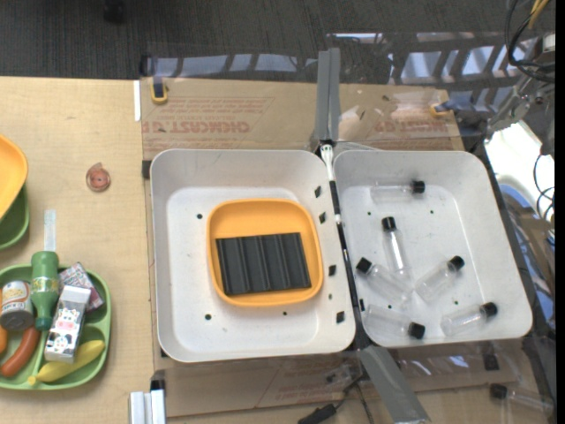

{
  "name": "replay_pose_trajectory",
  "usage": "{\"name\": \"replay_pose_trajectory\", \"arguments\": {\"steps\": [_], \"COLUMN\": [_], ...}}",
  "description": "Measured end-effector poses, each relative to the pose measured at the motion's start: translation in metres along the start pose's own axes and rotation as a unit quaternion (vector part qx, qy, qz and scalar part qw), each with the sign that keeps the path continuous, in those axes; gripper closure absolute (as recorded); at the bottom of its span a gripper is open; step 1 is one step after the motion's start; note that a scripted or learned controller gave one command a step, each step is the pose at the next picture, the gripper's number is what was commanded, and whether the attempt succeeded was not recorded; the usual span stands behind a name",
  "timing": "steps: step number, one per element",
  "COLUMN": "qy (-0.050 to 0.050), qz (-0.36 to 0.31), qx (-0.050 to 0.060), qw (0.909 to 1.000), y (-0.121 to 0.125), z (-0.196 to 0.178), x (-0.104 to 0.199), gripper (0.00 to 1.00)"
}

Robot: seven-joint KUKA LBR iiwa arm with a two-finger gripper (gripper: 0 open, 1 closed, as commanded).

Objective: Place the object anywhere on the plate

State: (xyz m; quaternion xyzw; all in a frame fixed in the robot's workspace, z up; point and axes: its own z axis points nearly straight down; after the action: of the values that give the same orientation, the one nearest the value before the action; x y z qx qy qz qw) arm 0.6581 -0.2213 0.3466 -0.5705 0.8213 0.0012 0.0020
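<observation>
Vials (394, 246) (clear, black caps) lie scattered in right bin (494, 228); orange plate (265, 215) with dark ridged insert sits in left bin (177, 237). End effector state: can't tell.

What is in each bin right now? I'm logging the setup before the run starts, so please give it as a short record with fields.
left bin: holds a yellow plate with a dark ribbed pad lying on it
right bin: six clear vials with black caps, scattered and lying flat
vials on the plate: none
bench at left: green tray of toy food, with a green bottle among it
task state: not yet done
</observation>
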Motion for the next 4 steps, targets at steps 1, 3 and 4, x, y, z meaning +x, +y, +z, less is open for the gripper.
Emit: {"name": "replay_pose_trajectory", "arguments": {"steps": [1, 3, 4], "qy": [0.000, -0.001, 0.000], "qz": [-0.122, -0.433, -0.585], "qx": [0.001, -0.001, 0.000], "qw": [0.9926, 0.9012, 0.8109], "y": [0.001, 0.002, 0.004], "z": [-0.005, 0.011, -0.025], "x": [0.000, -0.009, -0.016], "gripper": [0.00, 0.00, 0.00]}}
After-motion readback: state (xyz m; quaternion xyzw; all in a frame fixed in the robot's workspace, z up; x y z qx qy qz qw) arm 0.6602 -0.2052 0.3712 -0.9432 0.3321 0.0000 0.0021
